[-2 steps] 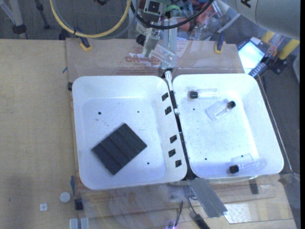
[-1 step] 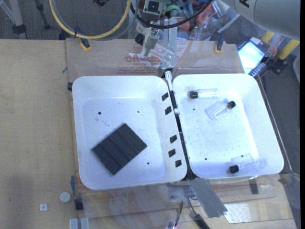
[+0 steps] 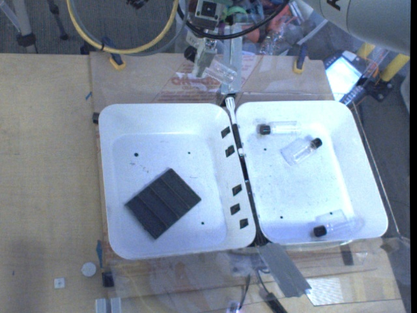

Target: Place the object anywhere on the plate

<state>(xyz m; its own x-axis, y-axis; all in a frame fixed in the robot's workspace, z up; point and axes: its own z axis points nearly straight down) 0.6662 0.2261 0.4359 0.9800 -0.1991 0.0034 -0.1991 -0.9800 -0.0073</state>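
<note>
Just beyond the far corner of the plate [image 3: 163, 202] bin [image 3: 107, 175], tool [image 3: 216, 67] downward, released, empty, arm [image 3: 365, 5] overhead at right.

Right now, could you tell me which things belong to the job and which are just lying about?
Job: pincer; dark ridged plate in the left bin; upper vial, middle vial and lower vial in the right bin, one presumably the object.
Lying about: round disc and small square on the bench; grey sheet in front of the bins.
</note>
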